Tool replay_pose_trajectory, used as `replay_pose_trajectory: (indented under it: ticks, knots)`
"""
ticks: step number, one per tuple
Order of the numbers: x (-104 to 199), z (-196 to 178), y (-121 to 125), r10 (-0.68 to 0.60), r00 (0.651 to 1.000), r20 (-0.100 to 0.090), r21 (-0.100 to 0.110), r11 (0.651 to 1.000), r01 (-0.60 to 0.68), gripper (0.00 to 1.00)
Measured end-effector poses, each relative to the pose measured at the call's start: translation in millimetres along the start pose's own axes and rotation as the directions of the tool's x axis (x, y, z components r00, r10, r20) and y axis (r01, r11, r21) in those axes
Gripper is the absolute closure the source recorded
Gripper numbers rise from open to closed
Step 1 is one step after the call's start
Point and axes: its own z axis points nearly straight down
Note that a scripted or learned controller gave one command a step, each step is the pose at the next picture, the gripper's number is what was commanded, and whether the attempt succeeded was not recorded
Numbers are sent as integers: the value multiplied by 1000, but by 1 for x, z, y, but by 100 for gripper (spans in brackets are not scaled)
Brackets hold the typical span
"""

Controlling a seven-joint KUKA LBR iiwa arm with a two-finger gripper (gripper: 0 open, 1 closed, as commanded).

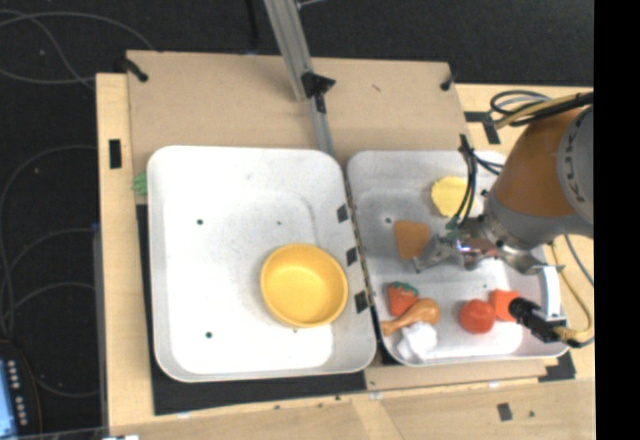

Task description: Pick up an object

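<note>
Arm (pixel 535 178) reaches leftward low into the right bin (pixel 385 178), gripper (pixel 432 256) beside a brown block (pixel 410 236), grip unclear.

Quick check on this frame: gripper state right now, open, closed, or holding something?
Gripper: cannot be told; it sits low in the right bin beside the brown object, nothing visibly held.

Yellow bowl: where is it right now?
The yellow bowl sits in the left bin, toward its lower right corner, close to the divider beside the right bin.
</note>
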Motion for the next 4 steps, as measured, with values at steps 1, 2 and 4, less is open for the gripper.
replay_pose_trajectory:
  ticks: [1, 2, 4]
  knots:
    - [0, -11, 1, 6, 1000, -1, -5, 1000, -6, 100]
    - [-1, -68, 13, -5, 1000, 1, -8, 1000, 5, 100]
    - [41, -118, 21, -6, 1000, -1, -1, 1000, 6, 100]
